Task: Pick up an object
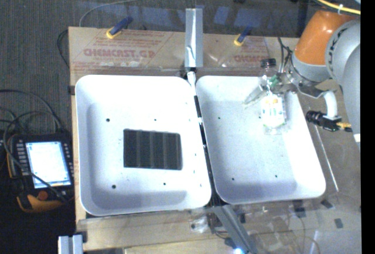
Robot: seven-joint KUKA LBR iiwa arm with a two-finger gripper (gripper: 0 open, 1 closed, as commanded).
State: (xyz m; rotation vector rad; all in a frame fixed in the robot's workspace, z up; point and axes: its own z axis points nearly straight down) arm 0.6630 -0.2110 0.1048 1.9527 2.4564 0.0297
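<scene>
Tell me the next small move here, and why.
Probably a short straight lift. The gripper sits low over the right bin, at the top of a clear plastic item with a yellow-green label hanging under it. Whether that item is actually gripped is unclear; lifting would show it.

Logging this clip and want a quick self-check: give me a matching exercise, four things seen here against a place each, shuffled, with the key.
Things:
1. dark slatted rectangle
2. gripper
3. handheld screen
4. yellow clamps

Places:
A. on the floor, left of the bench
B. over the right bin's far right part
C. on the left bin's floor
D. along the brown board's far edge

Pairs: 1-C, 2-B, 3-A, 4-D
</scene>
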